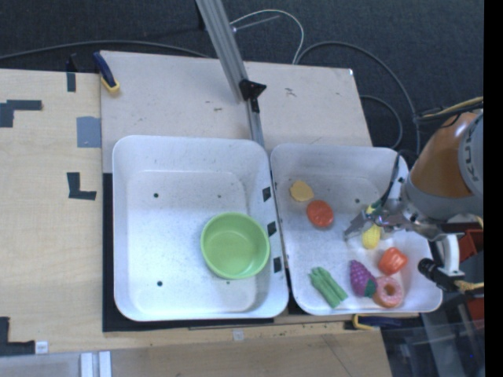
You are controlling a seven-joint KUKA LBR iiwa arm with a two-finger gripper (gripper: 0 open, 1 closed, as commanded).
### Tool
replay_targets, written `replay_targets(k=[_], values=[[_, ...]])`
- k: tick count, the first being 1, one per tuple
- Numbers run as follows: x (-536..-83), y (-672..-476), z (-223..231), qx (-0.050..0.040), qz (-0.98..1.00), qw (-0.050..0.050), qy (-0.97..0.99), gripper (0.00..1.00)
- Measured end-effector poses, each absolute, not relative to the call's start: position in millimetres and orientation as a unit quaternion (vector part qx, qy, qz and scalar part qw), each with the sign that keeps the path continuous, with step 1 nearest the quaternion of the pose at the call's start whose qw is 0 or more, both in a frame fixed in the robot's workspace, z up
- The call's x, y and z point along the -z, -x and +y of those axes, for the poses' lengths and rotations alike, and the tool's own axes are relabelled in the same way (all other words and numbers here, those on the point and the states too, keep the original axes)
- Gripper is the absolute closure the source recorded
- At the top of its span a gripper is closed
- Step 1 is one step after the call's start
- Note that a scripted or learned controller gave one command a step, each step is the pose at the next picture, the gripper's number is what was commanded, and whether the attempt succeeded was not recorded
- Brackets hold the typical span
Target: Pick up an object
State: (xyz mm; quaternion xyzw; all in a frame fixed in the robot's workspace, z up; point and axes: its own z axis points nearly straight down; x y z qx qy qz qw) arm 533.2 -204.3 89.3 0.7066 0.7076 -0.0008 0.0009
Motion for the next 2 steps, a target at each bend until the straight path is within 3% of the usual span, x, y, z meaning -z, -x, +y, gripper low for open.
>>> replay_targets(k=[1,2], values=[[-100.5,-533.3,-203.4,0.0003,0.708,0.000,-0.706,1.00],[-162.6,-530.4,-205.5,-0.0008,0.708,0.002,-0.707,1.00]])
